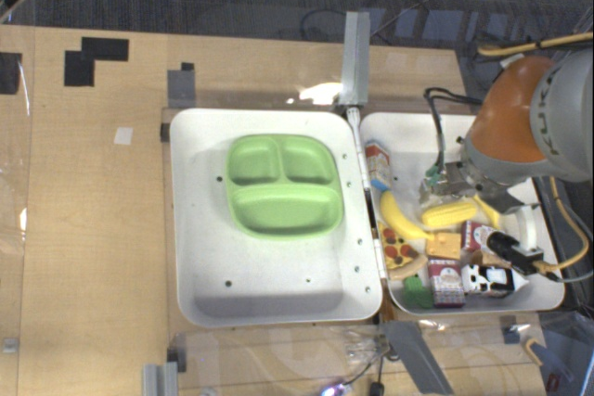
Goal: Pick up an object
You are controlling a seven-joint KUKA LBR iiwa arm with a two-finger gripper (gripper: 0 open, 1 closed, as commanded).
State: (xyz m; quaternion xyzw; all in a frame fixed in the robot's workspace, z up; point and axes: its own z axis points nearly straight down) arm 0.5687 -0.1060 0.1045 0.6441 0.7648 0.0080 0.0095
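Where the gripper (445, 185), state not discernible, hangs: corn cob (449, 214) lengthwise left-right, banana (399, 218) curving diagonally beside.

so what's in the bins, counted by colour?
Green: 2, divided plate, small green piece
Yellow: 3, banana, corn cob, cheese wedge
Red/white cartons: 2
Pizza slice: 1
Total: 8

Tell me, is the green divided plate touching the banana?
Apart. The camera view shows the green plate in the left bin and the banana in the right bin, beyond the divider.
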